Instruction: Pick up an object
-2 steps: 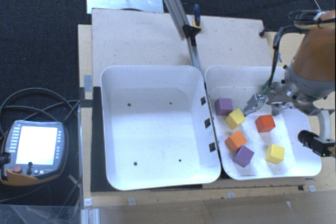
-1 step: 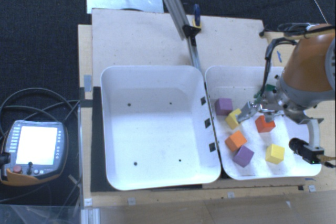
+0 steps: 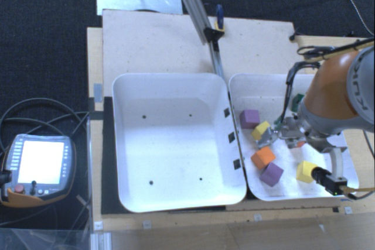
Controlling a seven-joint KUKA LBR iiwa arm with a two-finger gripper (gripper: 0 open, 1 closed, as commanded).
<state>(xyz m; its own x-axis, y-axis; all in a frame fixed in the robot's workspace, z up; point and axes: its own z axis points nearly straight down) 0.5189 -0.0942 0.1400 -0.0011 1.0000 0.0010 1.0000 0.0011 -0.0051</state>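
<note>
Camera view, jaws (image 3: 270,136) beside yellow block (image 3: 260,129), block tilted diagonally

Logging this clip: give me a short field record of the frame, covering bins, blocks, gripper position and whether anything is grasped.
left bin: white, no blocks seen
right bin: white, holds the blocks
purple blocks: one near the bin's back, one near its front
yellow blocks: one beside the gripper, one front right
orange block: between the purple ones
gripper: low over the right bin
grasp: cannot tell
</note>
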